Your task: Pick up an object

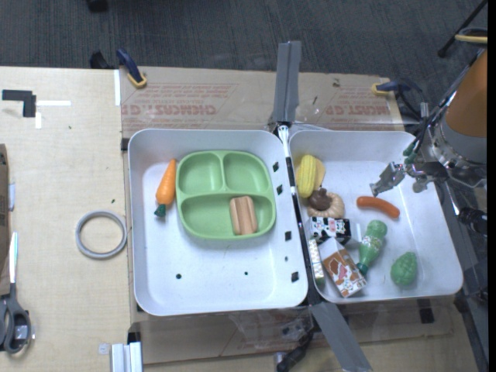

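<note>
My gripper [399,178] hangs over the right side of the right bin [434,285], just above and right of a red sausage [377,206]. Nothing shows between its tips. The same bin holds a yellow corn cob [308,175], a brown mushroom-like piece [324,201], a cow-patterned carton [330,228], a green bottle [370,246], a green lumpy fruit [404,270] and a red-brown packet [343,272]. In the left bin [217,285] a green divided plate [225,180] carries a hot dog [243,215], with a carrot [166,184] beside it.
A grey tape ring [101,233] lies on the wooden bench left of the bins, and scissors [12,316] sit at the far left edge. A metal divider [287,84] runs between the bins. Clamps [132,68] hold the cardboard at the back.
</note>
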Tool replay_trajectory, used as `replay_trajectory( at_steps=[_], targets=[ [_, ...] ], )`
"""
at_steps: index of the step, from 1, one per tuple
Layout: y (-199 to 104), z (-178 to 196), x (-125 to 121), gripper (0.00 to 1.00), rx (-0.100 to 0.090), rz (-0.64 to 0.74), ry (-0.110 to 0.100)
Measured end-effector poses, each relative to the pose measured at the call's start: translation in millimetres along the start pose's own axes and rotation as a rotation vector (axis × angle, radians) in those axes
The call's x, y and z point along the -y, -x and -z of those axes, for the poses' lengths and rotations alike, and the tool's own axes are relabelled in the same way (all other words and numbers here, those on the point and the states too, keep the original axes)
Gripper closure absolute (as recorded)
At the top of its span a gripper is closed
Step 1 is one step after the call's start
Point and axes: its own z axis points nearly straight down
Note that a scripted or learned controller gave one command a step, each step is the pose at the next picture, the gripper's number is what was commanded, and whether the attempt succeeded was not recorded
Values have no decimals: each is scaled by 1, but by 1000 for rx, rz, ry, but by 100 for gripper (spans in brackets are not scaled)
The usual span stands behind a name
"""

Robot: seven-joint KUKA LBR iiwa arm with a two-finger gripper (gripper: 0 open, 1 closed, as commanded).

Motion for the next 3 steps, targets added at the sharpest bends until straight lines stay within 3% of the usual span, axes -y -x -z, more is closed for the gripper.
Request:
replay_trajectory(
  at_steps=[1, 2, 3],
  targets=[
    [7, 37, -11, 0, 1, 55, 3],
    [19, -105, 10, 0, 1, 51, 3],
    [20, -96, 10, 100, 1, 48, 3]
  ],
)
